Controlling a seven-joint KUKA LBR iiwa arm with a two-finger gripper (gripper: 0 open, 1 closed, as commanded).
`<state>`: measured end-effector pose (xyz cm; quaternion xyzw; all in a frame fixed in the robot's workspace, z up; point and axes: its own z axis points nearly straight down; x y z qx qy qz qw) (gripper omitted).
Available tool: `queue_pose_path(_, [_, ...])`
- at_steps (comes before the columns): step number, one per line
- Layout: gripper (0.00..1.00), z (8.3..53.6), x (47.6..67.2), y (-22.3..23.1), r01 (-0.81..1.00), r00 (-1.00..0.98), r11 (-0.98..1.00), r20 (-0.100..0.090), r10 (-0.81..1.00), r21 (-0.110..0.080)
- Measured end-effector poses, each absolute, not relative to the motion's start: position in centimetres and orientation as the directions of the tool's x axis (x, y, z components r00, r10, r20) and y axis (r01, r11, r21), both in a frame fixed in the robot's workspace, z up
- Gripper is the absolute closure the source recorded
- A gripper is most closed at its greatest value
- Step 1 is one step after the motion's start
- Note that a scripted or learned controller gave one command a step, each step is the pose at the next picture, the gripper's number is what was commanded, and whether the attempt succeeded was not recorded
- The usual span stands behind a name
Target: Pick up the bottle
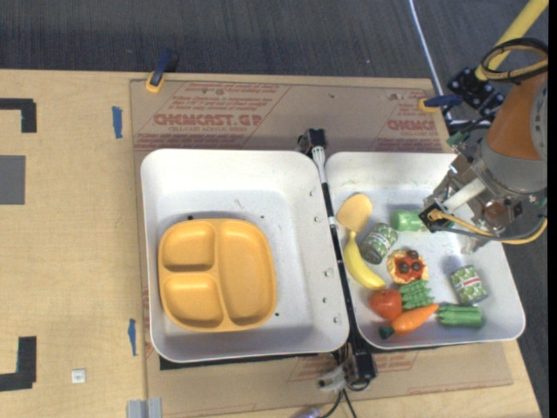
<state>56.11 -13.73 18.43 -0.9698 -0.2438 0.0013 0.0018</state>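
A small green bottle-like thing (406, 221) lies in the right bin (509, 320), near its middle. The arm's hardware hides its right end. My gripper (479, 232) hangs over the right side of that bin, just right of the green thing and above a green-labelled can (467, 284). Nothing shows between its fingers.
The right bin also holds a yellow fruit (355, 209), a banana (359, 266), a second can (378, 242), a pizza toy (407, 266), a tomato (385, 303), a carrot (411, 319) and a cucumber (459, 317). A yellow divided plate (217, 273) lies in the left bin (174, 181).
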Motion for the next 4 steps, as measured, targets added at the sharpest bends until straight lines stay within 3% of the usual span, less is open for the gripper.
queue_pose_path(1, [1.00,19.4,56.2,-13.7,0.475,0.880,-0.880,-0.002,0.475,-0.004])
queue_pose_path(2, [1.00,11.7,50.0,-11.8,0.695,0.719,-0.719,-0.001,0.695,-0.005])
queue_pose_path(3, [1.00,14.1,47.9,-19.7,0.683,0.731,-0.731,0.000,0.683,0.000])
queue_pose_path(4, [1.00,16.6,47.9,-21.8,0.905,0.426,-0.426,0.000,0.905,0.001])
